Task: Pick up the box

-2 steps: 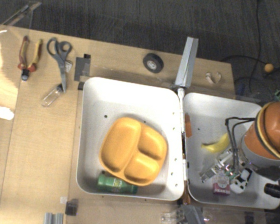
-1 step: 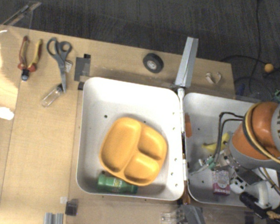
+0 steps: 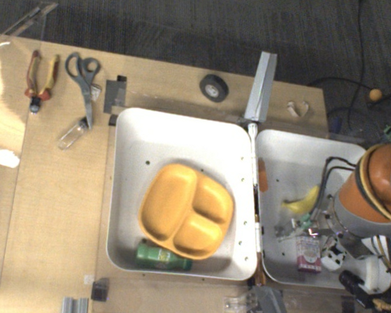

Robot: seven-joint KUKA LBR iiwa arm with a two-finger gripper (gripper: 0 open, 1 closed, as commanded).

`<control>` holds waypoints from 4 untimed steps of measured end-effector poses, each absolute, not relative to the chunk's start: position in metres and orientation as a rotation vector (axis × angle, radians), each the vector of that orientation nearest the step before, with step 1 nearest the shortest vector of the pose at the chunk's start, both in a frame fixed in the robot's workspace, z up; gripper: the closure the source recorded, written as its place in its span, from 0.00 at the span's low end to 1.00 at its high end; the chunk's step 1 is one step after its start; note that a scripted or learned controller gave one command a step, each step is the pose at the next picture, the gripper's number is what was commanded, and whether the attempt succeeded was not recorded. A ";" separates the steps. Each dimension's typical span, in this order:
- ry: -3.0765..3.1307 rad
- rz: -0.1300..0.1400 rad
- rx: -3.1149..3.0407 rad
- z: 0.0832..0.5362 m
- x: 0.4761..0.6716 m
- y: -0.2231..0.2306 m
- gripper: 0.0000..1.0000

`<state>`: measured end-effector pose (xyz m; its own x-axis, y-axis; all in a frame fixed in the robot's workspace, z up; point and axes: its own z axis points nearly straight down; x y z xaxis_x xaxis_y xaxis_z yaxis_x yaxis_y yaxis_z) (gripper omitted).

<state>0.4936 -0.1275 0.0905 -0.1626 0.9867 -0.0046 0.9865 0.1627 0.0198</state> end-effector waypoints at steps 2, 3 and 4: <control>2.378 0.022 2.008 0.103 0.497 -0.129 0.00; 2.440 0.012 1.956 0.091 0.492 -0.130 0.00; 2.433 0.017 1.941 0.103 0.496 -0.131 1.00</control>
